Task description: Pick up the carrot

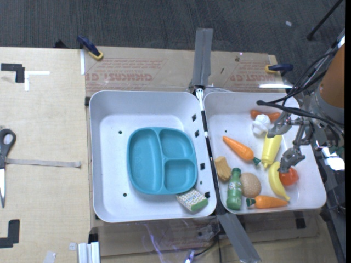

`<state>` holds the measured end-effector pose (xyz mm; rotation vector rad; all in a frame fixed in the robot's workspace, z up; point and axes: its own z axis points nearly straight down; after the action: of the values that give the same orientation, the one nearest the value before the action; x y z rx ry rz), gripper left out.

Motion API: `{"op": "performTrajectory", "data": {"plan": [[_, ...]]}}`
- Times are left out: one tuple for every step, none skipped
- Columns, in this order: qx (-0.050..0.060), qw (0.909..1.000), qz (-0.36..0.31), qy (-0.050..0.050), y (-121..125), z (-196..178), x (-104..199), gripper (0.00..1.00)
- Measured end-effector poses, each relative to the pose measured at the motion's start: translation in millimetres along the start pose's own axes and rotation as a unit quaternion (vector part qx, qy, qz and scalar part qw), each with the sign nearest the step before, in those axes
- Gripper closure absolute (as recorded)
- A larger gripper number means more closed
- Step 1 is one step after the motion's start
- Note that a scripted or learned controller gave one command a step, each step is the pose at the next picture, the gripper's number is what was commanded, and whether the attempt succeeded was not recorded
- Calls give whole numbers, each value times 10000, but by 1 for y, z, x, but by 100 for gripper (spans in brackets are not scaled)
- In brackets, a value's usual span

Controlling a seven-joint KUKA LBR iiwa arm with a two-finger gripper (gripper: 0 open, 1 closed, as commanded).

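Two carrots seen in right bin point(307, 147); nothing gripped yet.
Gripper point(286, 142) is hung open beside yellow bottle point(271, 148), w/ carrot point(238, 148) just past bottle's far side, toward bin divider. Approach should be shifted over bottle, fingers set across carrot's mid-body, perpendicular to its slant.

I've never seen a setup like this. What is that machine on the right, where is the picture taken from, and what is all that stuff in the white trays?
One camera looks down from above the bench. The robot arm reaches in from the right; its gripper hangs over the right bin, just above a tomato, with nothing visibly held. That bin holds toy food: two carrots, a banana, a green bottle. The left bin holds a blue divided plate.
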<state>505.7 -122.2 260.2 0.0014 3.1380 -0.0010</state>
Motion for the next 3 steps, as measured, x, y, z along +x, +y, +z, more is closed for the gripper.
{"op": "performTrajectory", "data": {"plan": [[-1,9997,-245,2,10,87,-58,0],[0,9983,590,4,23,168,-67,0],[4,9708,2400,1,17,168,-57,0]]}}
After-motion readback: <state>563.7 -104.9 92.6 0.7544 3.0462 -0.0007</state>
